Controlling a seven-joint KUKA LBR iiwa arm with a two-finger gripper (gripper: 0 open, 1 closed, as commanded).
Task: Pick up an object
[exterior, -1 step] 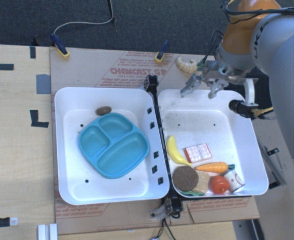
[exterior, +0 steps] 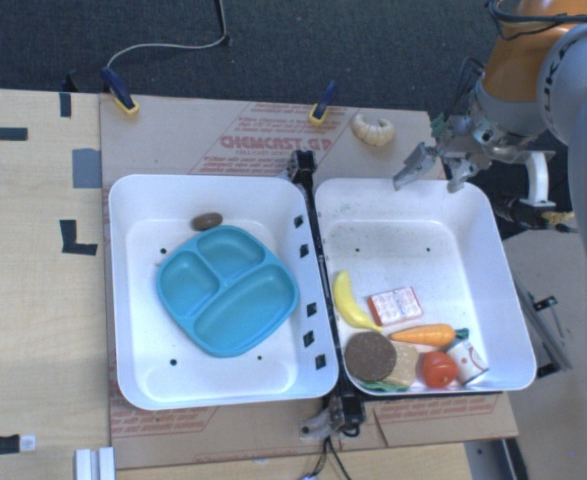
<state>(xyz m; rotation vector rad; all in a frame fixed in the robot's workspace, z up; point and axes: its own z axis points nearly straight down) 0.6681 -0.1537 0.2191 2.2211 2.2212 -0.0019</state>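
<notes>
The blue plate (exterior: 228,290) is lying smooth and glossy in the left bin (exterior: 133,298); right of it, the curved yellow banana (exterior: 351,302) is running lengthwise, with the tapered carrot (exterior: 425,335) just beyond; the gripper (exterior: 434,171) is hovering wide and bare, well above that banana.

The grey arm (exterior: 563,58) is cut off at the frame's 2 o'clock edge. At the right bin's (exterior: 493,228) 5 o'clock corner, the sandwich (exterior: 381,359) partly hides greenery, and a small white packet (exterior: 470,356) is too small to identify.
</notes>
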